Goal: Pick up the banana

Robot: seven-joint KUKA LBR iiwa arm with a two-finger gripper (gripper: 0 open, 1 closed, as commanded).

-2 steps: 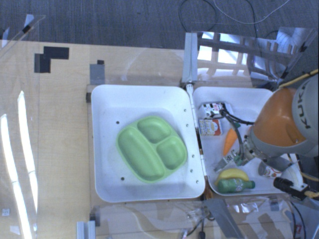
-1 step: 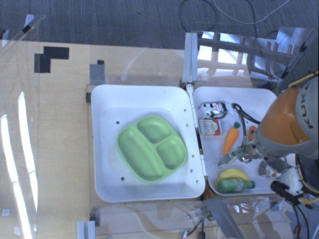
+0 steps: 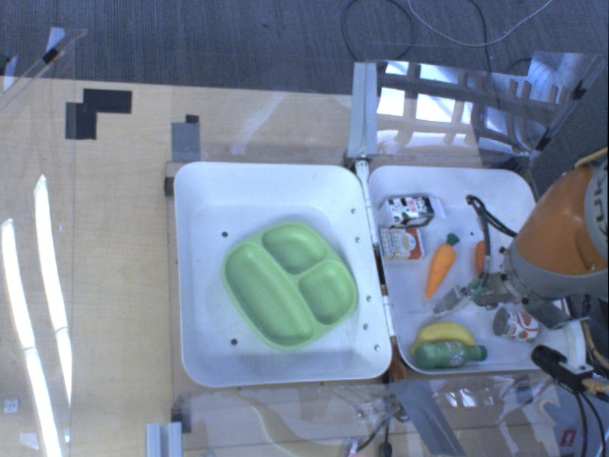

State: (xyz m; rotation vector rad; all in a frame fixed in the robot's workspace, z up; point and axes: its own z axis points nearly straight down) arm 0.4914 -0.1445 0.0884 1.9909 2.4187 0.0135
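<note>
Yellow banana [image 3: 446,332] lying in the lower part of the right bin [image 3: 519,190], low and right of centre in the frame, curved side up, touching a green bottle-like item [image 3: 447,354] pressed against the bin's bottom wall just beneath it

Grey arm with orange band [image 3: 569,228] entering from the right edge, wrist hanging over the right bin's right half; gripper [image 3: 474,291] pointing left, just up and right of the banana, apart from it. Finger spread too blurred and small to judge, so cannot tell how far open; nothing visibly held between the tips

Orange carrot [image 3: 441,265] with green top standing slanted near the middle of the right bin, left of the gripper and above the banana, apart from both. Small red-and-white carton [image 3: 402,244] just left of the carrot, near the bin's left wall; dark-and-white packet [image 3: 408,210] directly above the carton, in the bin's upper left. Red-and-white small can-like thing [image 3: 519,325] at the lower right of the bin, partly under the wrist

Left bin [image 3: 190,255] filling the centre of the frame, holding a green three-compartment plate [image 3: 290,282] set at a slant, all compartments bare. Pale wooden bench [image 3: 86,284] spreading to the left, dark carpet [image 3: 190,17] along the top, black cables [image 3: 447,8] looping at upper right
</note>
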